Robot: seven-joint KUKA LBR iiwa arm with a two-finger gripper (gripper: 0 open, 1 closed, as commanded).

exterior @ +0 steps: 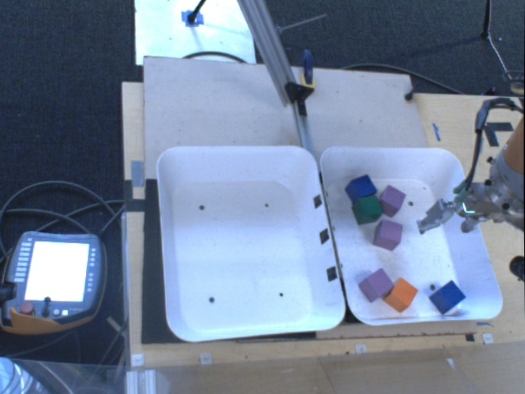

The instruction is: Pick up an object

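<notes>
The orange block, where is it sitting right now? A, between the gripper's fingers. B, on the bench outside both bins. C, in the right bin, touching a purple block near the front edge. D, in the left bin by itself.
C: the orange block lies in the right bin, pressed against a purple block near the front wall, well away from the gripper.

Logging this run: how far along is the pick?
Done: the gripper has reached over the right bin. In hand: nothing visible between its fingers. Left: closing on a block, perhaps the nearby purple block, and lifting; all seven blocks lie in the bin.
</notes>
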